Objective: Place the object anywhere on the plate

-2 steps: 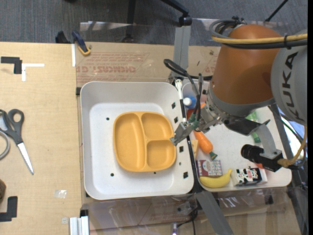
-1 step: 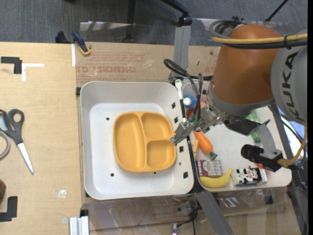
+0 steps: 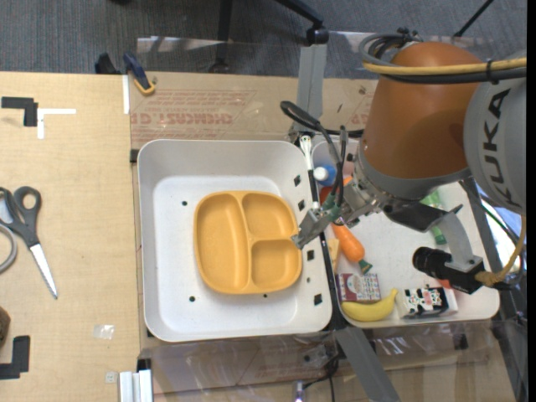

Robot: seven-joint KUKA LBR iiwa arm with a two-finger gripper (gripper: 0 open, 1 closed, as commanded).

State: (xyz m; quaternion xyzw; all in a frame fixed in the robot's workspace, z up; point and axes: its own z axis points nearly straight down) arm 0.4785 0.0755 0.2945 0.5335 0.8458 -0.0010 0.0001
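Overhead view of the worktop with two white bins side by side. The left bin holds a yellow three-compartment plate, lying flat at its centre. The arm's claw hangs over the divide between the bins, just beside the plate's right rim; whether its fingers are spread or pressed together cannot be told, and nothing is visibly pinched. The right bin contains a toy carrot close below the claw, a banana, a small red-and-white carton and another small packet. Scissors lie on the worktop at far left.
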